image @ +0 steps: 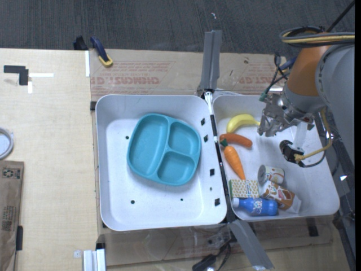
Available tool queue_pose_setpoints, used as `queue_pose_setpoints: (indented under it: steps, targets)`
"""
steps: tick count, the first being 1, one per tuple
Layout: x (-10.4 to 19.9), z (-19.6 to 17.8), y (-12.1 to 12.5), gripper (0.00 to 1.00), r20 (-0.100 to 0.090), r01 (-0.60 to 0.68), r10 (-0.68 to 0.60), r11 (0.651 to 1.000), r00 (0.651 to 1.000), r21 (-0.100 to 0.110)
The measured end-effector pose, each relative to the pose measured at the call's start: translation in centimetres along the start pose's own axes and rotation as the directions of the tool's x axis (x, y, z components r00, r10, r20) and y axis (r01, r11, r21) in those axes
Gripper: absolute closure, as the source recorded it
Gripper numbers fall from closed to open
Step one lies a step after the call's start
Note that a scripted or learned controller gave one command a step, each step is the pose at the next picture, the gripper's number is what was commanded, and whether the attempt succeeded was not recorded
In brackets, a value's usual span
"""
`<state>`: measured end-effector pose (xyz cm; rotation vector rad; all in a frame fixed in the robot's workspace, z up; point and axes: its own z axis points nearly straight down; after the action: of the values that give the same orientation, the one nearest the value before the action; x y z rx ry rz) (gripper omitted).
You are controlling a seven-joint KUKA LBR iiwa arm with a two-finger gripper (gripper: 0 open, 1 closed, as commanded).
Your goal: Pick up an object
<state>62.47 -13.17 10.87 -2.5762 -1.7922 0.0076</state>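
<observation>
Looking down, we see the gripper (268,124) just beside the banana (242,121), but we cannot tell its grip.

Robotics lab: wooden bench (45,112), white bins (107,168), toy food, dark carpet (141,10).

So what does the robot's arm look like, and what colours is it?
The arm is fat, round and mostly grey, with a bright orange band near its end. Below that sits a grey metal claw, made of small blocky parts. Thin black and yellow cables loop over the top of the arm, and another black cable curls underneath it.
</observation>
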Motion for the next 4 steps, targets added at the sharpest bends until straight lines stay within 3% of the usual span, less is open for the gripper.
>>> queue_pose_setpoints:
  steps: [1,2,3,4]
  targets:
    - [0.0,0.0,0.0,0.00,0.000,0.000,0.000,1.000,1.000,0.000]
    - [-0.1,-0.9,0.0,1.00,0.001,0.000,0.000,1.000,1.000,0.001]
    - [-0.1,-0.9,0.0,0.00,0.001,0.000,0.000,1.000,1.000,0.001]
    - [0.6,1.8,-0.1,0.00,0.000,-0.017,0.017,1.000,1.000,-0.002]
